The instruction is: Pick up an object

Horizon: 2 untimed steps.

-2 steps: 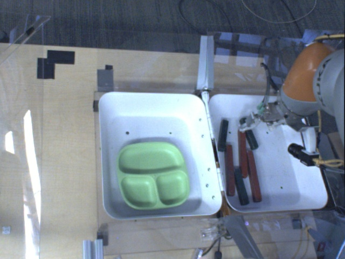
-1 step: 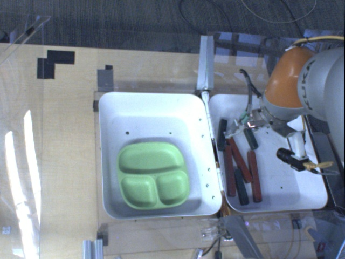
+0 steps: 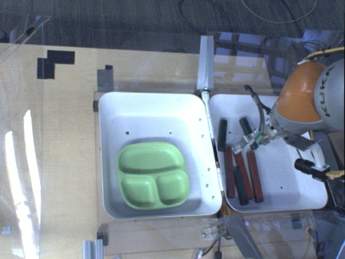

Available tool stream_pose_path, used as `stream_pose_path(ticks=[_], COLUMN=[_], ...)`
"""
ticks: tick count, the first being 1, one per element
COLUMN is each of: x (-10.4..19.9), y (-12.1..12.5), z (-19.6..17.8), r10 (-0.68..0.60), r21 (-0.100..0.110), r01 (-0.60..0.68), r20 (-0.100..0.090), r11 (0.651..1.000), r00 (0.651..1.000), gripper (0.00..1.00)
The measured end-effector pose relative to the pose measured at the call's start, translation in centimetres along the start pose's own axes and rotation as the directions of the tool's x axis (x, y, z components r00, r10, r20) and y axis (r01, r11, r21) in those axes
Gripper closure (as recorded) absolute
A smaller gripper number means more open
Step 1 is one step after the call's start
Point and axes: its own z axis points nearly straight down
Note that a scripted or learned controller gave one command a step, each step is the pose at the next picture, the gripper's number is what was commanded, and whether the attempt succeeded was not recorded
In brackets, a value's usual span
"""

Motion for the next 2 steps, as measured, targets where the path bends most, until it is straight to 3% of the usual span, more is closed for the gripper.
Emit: stream_pose_path(ticks=[1,2], x=[0.07,0.08], y=[0.43,0.42], z=[-1.32,-1.31], r10=[-0.003,-0.003], r21=[-0.007,-0.007], r01=[0.003,0.003], r20=[0.000,0.000], r11=[1.000,1.000], r00=[1.000,1.000], gripper=[1.00,0.00])
